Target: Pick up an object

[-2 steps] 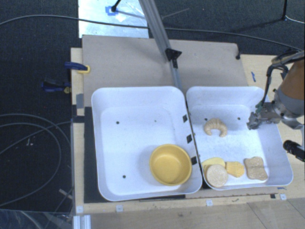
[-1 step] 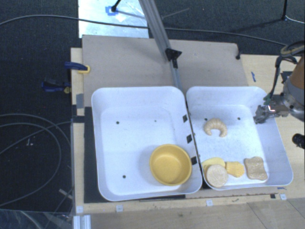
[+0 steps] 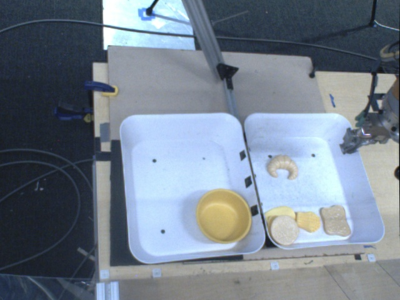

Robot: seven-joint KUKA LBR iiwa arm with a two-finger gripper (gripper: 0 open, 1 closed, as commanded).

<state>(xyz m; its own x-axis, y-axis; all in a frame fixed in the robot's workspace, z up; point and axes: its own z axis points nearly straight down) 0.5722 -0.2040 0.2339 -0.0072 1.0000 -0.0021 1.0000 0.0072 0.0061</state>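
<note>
A tan croissant [image 3: 283,166] lies in the middle of the right bin [image 3: 325,127]. Along that bin's front wall sit a round cracker-like disc [image 3: 284,230] on a yellow slice [image 3: 280,214], a small orange-yellow biscuit [image 3: 307,221] and a slice of toast [image 3: 335,220]. A yellow bowl [image 3: 224,215] stands upright at the front right of the left bin [image 3: 162,130]. My gripper [image 3: 351,141] hangs at the right bin's far right rim, well to the right of the croissant, with nothing visibly held.
A metal pole [image 3: 209,39] slants across the back board down to the seam between the bins. Black clips [image 3: 248,181] mark that seam. Clamps [image 3: 100,89] sit at the bench's left edge, and cables lie on the dark floor.
</note>
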